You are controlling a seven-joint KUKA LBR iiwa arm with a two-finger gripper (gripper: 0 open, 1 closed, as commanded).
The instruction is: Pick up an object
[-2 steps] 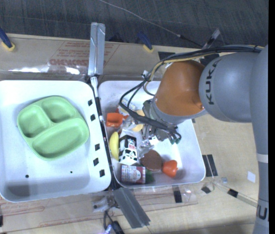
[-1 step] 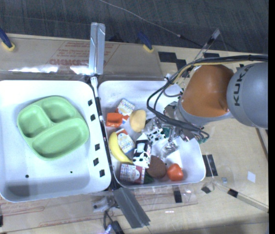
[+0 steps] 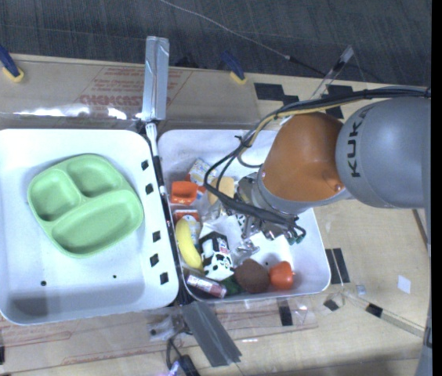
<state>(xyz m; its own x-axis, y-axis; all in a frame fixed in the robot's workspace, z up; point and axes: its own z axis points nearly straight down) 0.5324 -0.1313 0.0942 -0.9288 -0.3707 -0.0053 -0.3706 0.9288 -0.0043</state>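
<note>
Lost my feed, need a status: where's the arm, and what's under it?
Gripper low in right bin, above the pile. Banana, brown ball, red piece loose nearby. Green tray alone in left bin.

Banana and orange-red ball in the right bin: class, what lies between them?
In the camera view, between the banana and the orange-red ball lie a black-and-white toy and a brown ball.

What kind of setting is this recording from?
Most likely a robotics lab bench set up for grasping trials: two white bins side by side on a board held by clamps, toy food such as a banana, and loose cables on the arm.
</note>
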